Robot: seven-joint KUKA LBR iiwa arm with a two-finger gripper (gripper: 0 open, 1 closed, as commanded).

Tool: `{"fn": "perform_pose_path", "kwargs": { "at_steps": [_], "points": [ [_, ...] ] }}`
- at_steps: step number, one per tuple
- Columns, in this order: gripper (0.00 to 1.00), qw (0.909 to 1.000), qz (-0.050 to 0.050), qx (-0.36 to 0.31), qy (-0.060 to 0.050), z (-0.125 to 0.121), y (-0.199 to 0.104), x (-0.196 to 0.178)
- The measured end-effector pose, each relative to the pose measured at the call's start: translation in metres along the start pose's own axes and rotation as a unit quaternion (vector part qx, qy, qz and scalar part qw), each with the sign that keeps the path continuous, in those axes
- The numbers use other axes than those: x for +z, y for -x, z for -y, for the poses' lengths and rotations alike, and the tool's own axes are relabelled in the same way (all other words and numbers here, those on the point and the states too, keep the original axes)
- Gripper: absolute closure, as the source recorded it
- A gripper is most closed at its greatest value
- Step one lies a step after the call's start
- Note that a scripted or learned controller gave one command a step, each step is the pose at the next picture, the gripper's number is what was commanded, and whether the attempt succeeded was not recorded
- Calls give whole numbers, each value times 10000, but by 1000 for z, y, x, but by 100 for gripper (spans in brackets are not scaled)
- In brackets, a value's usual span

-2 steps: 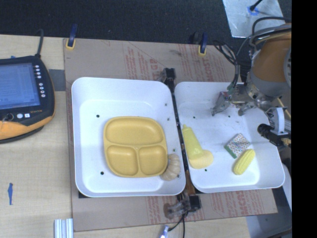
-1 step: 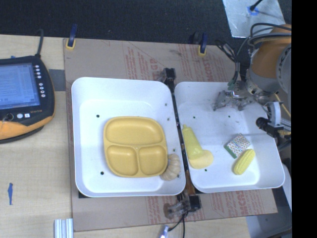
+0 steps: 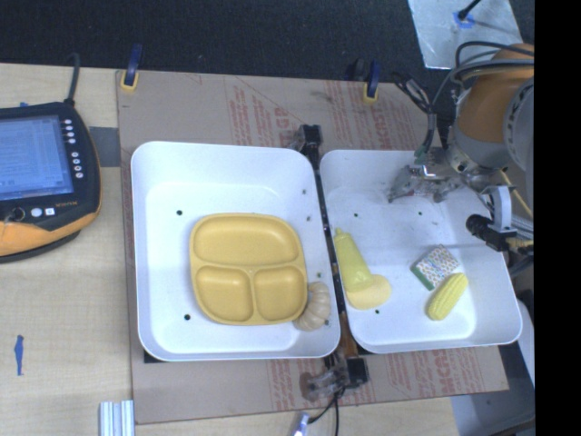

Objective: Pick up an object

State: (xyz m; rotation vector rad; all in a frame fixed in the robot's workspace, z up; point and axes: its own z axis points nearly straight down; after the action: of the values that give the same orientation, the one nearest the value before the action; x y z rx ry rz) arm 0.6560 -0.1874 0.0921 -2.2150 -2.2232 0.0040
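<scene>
Toward the upper right of the frame, we see our gripper [image 3: 422, 187] with fingers spread and holding nothing, low over the right bin [image 3: 381, 330]. The corn cob [image 3: 447, 296] lies below it toward the lower right, its long axis slanting.

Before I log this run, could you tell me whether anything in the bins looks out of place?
Mostly tidy. The beige shell-like piece sits wedged against the yellow divided tray at the left bin's corner, and the yellow bottle lies on its side.
</scene>
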Motion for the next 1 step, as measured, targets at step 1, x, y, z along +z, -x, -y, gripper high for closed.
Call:
{"fn": "perform_pose_path", "kwargs": {
  "at_steps": [1],
  "points": [
    [0, 10000, -4, 0, -6, 0, -7, 0]
  ]
}}
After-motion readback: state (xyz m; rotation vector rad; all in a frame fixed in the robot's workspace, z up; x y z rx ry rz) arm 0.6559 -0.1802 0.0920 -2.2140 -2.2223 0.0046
